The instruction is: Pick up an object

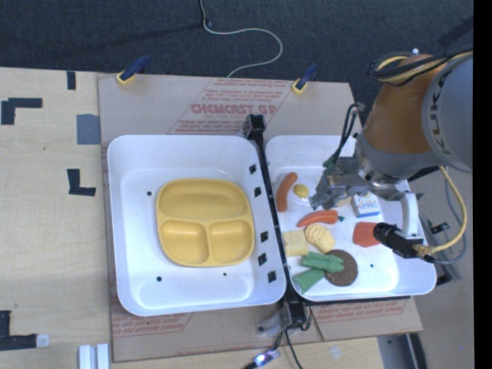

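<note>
The right bin point(300, 154) holds small toy foods: a red sausage point(285, 191), a yellow round piece point(300, 192), an orange-red carrot point(318, 217), a yellow waffle-like piece point(320, 237), a pale cheese block point(294, 243), green pieces point(321, 263), a brown cookie point(343, 269), a red block point(366, 234) and a blue-white carton point(365, 204). My gripper point(326, 194) hangs low over the bin's middle, just right of the yellow round piece and above the carrot. Nothing shows between its fingers.
The left bin point(131, 206) holds a yellow three-compartment tray point(205, 221). Both bins rest on cardboard point(223, 106) held by blue-yellow clamps point(132, 69). A white cable point(246, 33) lies at the back. The arm's grey-orange body point(407, 121) overhangs the right bin's far right side.
</note>
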Available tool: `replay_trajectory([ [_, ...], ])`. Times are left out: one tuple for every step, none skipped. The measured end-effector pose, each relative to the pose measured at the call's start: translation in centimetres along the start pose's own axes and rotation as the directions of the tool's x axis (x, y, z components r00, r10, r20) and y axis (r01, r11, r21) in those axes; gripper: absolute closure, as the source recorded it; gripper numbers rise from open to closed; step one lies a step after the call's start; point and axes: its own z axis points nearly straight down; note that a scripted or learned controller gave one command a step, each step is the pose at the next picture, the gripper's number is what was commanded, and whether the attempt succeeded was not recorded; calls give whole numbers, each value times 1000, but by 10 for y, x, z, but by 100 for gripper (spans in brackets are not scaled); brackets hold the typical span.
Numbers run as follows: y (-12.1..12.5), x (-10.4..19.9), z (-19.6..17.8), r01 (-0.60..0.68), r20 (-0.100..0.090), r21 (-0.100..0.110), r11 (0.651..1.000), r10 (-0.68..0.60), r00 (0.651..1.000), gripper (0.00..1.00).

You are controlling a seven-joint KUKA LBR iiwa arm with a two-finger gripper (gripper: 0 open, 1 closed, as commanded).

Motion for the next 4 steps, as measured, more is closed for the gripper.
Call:
replay_trajectory([
  [-20,42,-17,1,0,-2,1000,-1,1000,100],
  [-38,70,-4,-1,1,0,1000,1,1000,100],
  [-40,67,-5,-3,1,-1,1000,3,1000,100],
  [-45,67,-7,-3,1,-1,1000,3,1000,100],
])
